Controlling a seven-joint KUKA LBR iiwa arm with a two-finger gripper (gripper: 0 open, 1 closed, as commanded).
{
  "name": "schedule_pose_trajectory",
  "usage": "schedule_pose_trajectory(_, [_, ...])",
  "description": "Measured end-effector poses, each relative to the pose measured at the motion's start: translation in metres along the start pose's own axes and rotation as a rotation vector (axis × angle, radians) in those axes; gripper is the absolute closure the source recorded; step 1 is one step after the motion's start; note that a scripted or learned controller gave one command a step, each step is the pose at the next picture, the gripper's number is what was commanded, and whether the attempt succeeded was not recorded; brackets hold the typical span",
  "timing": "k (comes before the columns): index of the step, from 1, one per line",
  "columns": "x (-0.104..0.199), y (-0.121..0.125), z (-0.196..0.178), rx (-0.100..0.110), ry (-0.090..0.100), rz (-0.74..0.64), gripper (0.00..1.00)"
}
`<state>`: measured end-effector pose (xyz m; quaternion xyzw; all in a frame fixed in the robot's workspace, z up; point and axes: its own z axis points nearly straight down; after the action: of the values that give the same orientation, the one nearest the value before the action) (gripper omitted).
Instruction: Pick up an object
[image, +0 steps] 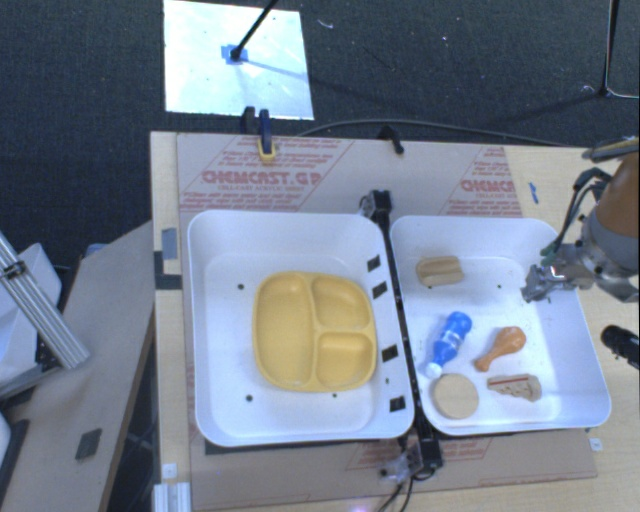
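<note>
The right white bin holds a tan bread roll, a blue and white bottle, an orange drumstick, a round tan cookie and a brown pie slice. My gripper hangs over the bin's right side, above and to the right of the drumstick. It is dark and small in the camera view, and nothing shows between its fingers.
The left white bin holds a yellow divided plate. A black hinge strip runs between the bins. A metal bracket sits off the bench at the left. Cables trail near the arm's wrist.
</note>
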<state>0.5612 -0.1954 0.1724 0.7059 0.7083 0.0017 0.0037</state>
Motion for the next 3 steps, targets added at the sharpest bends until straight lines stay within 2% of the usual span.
schedule_pose_trajectory(1, [-0.005,-0.007,-0.056,0.000,0.000,0.001,1.00])
schedule_pose_trajectory(2, [-0.006,-0.006,-0.078,0.004,0.001,0.000,1.00])
schedule_pose_trajectory(3, [0.043,-0.005,-0.065,0.006,0.004,-0.004,1.00])
